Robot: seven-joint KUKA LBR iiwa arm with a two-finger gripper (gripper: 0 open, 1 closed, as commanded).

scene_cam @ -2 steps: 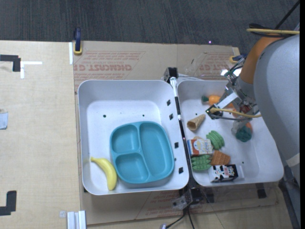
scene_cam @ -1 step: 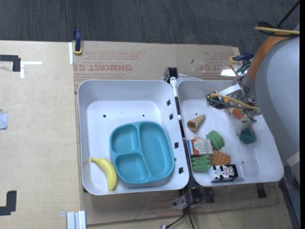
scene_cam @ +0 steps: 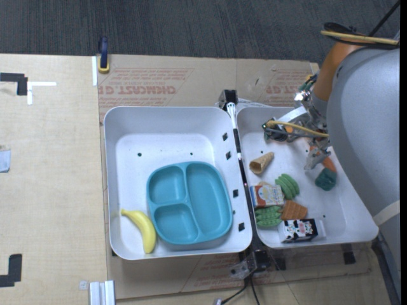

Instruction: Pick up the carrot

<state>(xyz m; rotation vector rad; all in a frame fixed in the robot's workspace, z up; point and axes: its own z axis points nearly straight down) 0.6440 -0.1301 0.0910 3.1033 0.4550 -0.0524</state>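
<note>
The orange carrot (scene_cam: 294, 210) lies flat near the front of the right bin (scene_cam: 356, 224), between a green pea pod (scene_cam: 267, 216) and a black-and-white carton (scene_cam: 299, 230). My gripper (scene_cam: 315, 159) hangs over the right side of that bin, behind and to the right of the carrot and well apart from it. Just beside the gripper tip are a teal lump (scene_cam: 326, 180) and a small orange piece (scene_cam: 329, 164). The bulky grey arm (scene_cam: 369, 126) hides the bin's right wall.
The right bin also holds an ice-cream cone (scene_cam: 261, 162), a ridged green vegetable (scene_cam: 287, 185) and a small printed box (scene_cam: 268, 194). In the left bin (scene_cam: 127, 132) are a blue divided plate (scene_cam: 189, 202) and a banana (scene_cam: 144, 227).
</note>
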